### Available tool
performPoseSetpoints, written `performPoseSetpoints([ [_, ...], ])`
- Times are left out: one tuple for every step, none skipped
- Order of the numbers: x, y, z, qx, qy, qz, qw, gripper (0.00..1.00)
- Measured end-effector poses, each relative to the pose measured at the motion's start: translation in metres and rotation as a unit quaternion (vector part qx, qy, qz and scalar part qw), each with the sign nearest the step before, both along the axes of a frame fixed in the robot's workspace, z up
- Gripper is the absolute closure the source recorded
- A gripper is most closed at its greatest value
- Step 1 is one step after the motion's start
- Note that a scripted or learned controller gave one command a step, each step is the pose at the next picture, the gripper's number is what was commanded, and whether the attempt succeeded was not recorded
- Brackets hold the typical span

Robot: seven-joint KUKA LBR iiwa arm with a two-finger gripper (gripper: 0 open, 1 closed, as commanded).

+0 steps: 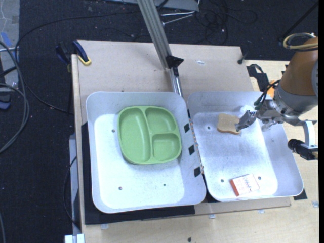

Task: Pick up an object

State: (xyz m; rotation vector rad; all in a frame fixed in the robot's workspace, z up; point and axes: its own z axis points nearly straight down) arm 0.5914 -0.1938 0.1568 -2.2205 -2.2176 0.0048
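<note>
Both white bins (283,184) lie side by side; fingers (245,121), spread, flank tan slice's (228,124) right edge.

Arm (298,80) enters from the right edge of the view, reaching over the right bin (283,184). Orange band sits at the upper right, above that bin's far right corner; grey wrist section just below it, over the bin's right rim. Wrist angles down and leftward toward the bin's upper middle. Gripper (245,121) is low over the bin floor in its far half, fingers pointing left. Finger spacing not resolvable at this slant.
</note>
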Motion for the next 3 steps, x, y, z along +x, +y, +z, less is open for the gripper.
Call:
performPoseSetpoints([
  [-0.005, 0.004, -0.063, 0.0004, 0.0, 0.001, 1.0, 0.0],
  [-0.004, 0.004, -0.064, -0.0005, -0.002, 0.0, 1.0, 0.0],
  [-0.003, 0.004, -0.053, -0.0011, -0.004, 0.0, 1.0, 1.0],
])
